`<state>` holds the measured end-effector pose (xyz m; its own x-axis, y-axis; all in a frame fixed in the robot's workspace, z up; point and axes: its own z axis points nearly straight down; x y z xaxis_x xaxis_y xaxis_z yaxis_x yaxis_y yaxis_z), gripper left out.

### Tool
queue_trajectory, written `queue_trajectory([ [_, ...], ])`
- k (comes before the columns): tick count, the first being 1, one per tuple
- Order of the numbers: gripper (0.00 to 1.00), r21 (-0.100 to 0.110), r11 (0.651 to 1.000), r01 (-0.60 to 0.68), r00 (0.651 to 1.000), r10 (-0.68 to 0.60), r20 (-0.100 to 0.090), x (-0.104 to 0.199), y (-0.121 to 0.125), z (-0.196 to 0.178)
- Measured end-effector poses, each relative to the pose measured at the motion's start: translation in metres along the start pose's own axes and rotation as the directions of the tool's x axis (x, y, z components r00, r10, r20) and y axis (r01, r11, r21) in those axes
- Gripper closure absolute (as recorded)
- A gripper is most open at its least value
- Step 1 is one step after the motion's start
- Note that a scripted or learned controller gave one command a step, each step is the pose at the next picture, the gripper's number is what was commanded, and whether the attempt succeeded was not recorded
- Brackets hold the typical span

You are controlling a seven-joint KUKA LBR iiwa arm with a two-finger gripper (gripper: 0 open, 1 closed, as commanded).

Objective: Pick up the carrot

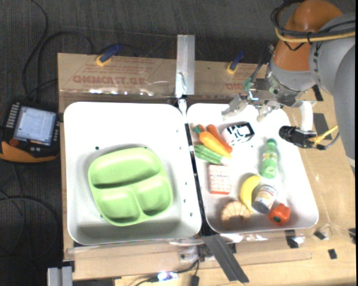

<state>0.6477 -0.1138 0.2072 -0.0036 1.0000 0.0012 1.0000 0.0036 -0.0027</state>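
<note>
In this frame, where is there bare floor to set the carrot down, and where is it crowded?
Bare floor rings the green tray in the left bin, widest along its far edge. The right bin is crowded around the carrot.

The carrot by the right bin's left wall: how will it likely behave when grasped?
The carrot looks like rigid toy plastic, so probably stiff and light. Its smooth tapered shape may slip or roll between fingers. It lies against the green vegetable, which could get nudged.

The arm (340,52) runs off the right edge; the label on the small box (219,179) is too blurred to read.
</note>
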Motion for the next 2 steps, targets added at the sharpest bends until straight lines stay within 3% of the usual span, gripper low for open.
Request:
queue_trajectory([
  [1, 0.0, 0.001, 0.987, 0.163, 0.987, -0.163, -0.001, 0.013, -0.078, 0.089],
  [2, 0.0, -0.002, 0.933, 0.359, 0.933, -0.359, 0.003, 0.013, -0.023, 0.119],
])
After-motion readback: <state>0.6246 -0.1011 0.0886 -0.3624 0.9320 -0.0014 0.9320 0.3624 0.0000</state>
